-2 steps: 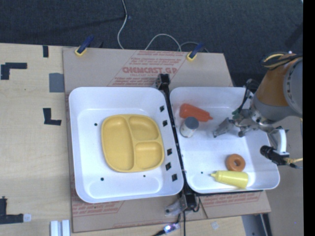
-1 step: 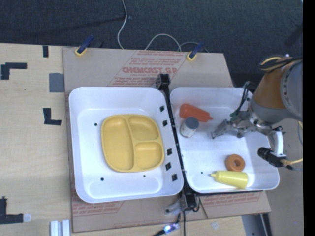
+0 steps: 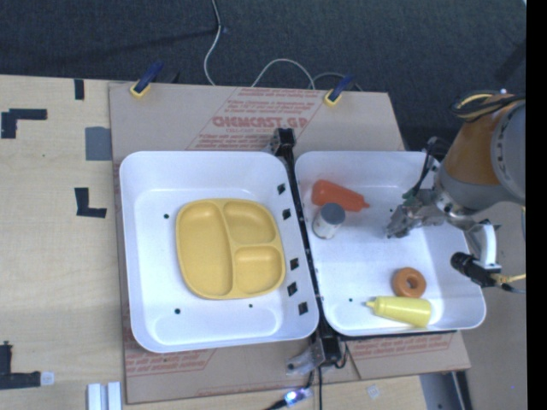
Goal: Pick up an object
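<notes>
In the right bin (image 3: 367, 165) lie an orange carrot-shaped toy (image 3: 338, 195), a small grey-capped cylinder (image 3: 327, 220), a brown donut ring (image 3: 409, 282) and a yellow bottle (image 3: 402, 311). My gripper (image 3: 399, 225) reaches down into the right bin from the right, over bare floor between the carrot toy and the donut. It touches none of the objects. Nothing shows between its fingertips.
The left bin (image 3: 141, 229) holds a yellow divided plate (image 3: 229, 248). A black divider with clips (image 3: 295, 229) runs between the bins. The arm's grey and orange wrist (image 3: 479, 156) overhangs the right bin's right rim. Cables lie beyond the cardboard at the back.
</notes>
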Motion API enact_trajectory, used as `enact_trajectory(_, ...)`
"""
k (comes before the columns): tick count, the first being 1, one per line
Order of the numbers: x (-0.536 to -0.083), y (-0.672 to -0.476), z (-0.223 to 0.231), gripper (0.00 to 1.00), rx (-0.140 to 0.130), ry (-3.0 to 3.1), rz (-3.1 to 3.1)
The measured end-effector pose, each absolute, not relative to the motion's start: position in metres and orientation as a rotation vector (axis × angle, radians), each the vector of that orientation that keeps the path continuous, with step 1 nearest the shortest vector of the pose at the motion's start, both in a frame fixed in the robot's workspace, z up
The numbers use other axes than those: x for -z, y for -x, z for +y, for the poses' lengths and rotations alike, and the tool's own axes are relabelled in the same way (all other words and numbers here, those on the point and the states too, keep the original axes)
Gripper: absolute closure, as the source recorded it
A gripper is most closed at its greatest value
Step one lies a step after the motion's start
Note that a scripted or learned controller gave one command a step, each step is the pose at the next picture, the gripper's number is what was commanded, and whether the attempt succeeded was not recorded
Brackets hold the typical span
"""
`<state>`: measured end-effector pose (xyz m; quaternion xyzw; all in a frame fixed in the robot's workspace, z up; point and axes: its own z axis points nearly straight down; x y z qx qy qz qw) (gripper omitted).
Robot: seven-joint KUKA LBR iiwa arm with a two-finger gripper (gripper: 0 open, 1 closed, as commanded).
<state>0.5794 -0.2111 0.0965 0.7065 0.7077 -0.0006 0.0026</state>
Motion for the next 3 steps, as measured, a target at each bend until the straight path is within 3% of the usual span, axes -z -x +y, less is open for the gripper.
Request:
enact_trajectory(2,-0.207,-0.585,-0.214,1.00,-0.002,-2.217,2.221)
enact_trajectory(3,-0.201,-0.586,-0.166,1.00,0.001,-2.217,2.228)
